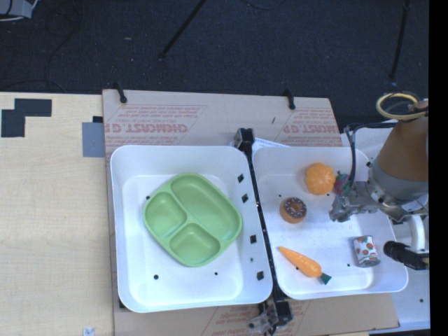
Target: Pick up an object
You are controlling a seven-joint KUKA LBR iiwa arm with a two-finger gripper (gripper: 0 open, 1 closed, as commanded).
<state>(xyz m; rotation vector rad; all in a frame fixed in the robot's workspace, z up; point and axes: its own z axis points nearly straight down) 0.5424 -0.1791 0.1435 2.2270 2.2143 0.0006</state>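
Carrot point(301, 261) slantwise (green tip lower right)

Cardboard sheet point(210, 121) under the bins: red print, upside down from this view, reads approx. "CHEMCRST G.P" at left; partial repeat at right, only "G.P" legible. Small can point(365, 250) bears a printed label, too small to read.
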